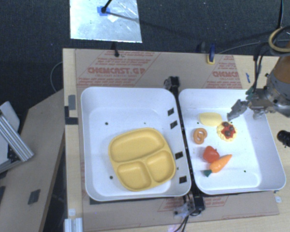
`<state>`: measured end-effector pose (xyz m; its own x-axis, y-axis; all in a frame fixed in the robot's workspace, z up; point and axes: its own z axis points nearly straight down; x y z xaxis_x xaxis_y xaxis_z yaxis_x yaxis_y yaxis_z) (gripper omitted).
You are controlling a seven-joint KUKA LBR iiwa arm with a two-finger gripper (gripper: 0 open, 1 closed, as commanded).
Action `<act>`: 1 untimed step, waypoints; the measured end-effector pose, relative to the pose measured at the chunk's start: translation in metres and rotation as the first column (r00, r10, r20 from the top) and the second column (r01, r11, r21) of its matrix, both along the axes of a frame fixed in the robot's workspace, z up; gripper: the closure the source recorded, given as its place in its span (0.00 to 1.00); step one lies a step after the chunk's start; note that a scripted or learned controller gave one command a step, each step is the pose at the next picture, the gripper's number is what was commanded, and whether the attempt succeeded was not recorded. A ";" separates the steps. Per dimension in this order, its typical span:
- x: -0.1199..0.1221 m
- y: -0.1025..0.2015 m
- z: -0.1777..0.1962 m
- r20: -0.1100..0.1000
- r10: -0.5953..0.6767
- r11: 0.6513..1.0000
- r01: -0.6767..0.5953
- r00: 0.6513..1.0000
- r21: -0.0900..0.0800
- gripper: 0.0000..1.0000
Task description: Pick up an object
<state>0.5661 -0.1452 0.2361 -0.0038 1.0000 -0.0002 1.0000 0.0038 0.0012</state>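
The right bin holds several toy foods. A pale yellow oval piece lies near the bin's middle, with a small brown pretzel ring below it. A round yellow piece with red toppings lies to their right. Nearer the front are a red tomato-like piece and an orange carrot. My gripper hangs over the right bin, just above and right of the topped piece and beside the pale oval piece. Nothing shows in its grasp.
The left bin holds a yellow divided tray. A black divider with clips runs between the bins. The arm comes in from the right, with cables above it. A silvery sheet lies behind the bench.
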 end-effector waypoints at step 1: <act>0.000 -0.007 -0.059 -0.002 -0.003 1.000 0.003 1.000 0.000 0.00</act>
